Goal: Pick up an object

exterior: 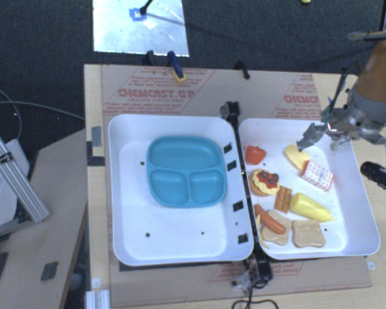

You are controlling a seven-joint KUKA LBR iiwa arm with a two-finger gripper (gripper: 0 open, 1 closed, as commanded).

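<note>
Cheese wedge (296, 156) lies just beside the tool (318, 134) (right bin (354, 227)).

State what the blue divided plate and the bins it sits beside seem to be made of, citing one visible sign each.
Blue divided plate: probably moulded plastic, with an even matte colour and rounded compartment walls. White bins: likely thin formed plastic, smooth and slightly glossy with rounded rims. Neither is certain from looks alone.
</note>
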